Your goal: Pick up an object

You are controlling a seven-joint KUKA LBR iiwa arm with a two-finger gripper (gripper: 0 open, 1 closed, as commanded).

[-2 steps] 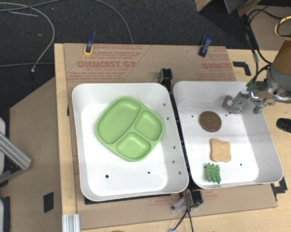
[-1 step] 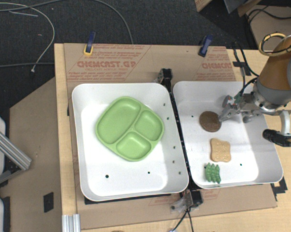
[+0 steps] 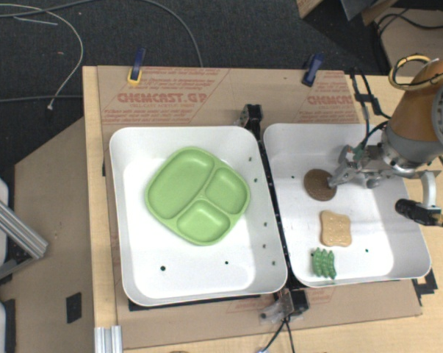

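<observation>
While nothing is lifted yet, the robot's two-finger gripper [image 3: 337, 175] hovers low in the right white bin [image 3: 397, 265], fingers slightly parted beside the round brown disc [image 3: 319, 184] (toast-like tan slice [image 3: 336, 229] and green bumpy piece [image 3: 323, 262] lie nearer the front rim); open floor surrounds all three.

One fixed camera looks down aslant on both bins [image 3: 125, 197]

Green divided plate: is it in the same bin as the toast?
No, the green divided plate lies in the left bin; the toast is in the right bin.
</observation>
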